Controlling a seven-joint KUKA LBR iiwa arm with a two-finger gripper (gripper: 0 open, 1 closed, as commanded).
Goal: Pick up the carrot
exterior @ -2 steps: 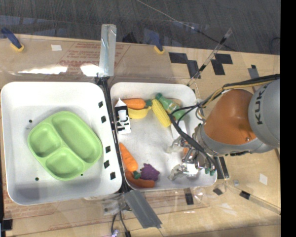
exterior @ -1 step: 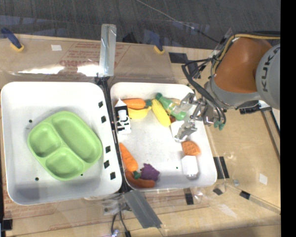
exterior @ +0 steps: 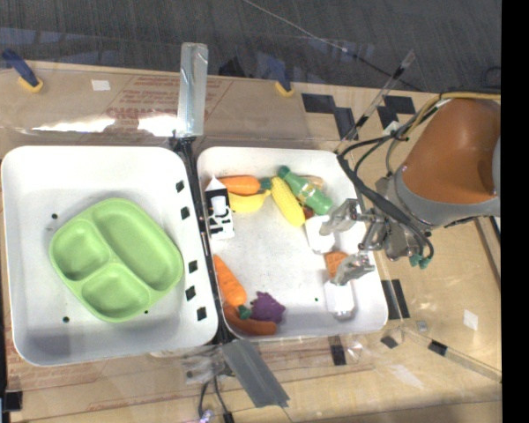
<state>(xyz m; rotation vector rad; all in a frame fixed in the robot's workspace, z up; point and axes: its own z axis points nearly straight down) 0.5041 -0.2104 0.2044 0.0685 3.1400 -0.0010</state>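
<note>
Purple grapes low; claw spread wide, holding nothing.

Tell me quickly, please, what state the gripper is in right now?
Gripper: open, holding nothing, hanging over the right edge of the right white bin, beside a small orange piece.

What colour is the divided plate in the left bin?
Light green. The divided plate shows plainly in the camera view, lying in the left bin.

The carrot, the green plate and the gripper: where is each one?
carrot (exterior: pixel 228 283): camera view, middle of its orange body.
green plate (exterior: pixel 115 258): camera view, ridge between its compartments.
gripper (exterior: pixel 348 241): camera view, midway between its fingertips.
</note>
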